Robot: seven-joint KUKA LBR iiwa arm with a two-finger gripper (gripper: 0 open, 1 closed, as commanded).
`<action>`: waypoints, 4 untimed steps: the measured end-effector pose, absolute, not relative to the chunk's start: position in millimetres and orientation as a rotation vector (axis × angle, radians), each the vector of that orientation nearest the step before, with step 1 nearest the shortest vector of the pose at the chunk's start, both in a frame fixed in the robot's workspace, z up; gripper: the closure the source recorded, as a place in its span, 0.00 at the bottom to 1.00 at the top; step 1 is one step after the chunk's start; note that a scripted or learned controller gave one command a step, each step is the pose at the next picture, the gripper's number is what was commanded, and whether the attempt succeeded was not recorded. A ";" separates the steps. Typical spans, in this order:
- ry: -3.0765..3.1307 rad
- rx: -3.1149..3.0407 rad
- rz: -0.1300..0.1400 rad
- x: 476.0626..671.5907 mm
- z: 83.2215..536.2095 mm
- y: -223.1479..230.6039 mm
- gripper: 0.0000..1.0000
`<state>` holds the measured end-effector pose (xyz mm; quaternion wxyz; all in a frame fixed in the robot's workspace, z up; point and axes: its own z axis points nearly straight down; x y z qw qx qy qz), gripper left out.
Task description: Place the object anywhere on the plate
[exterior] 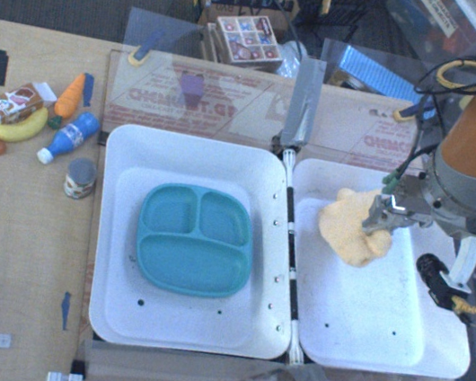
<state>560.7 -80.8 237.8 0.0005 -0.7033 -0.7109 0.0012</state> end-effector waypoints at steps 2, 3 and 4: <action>-2.313 -2.126 -0.001 559.8 185.4 51.6 1.00; -2.616 -1.736 0.002 550.3 194.0 99.7 1.00; -2.616 -1.737 0.001 550.5 194.3 99.4 0.00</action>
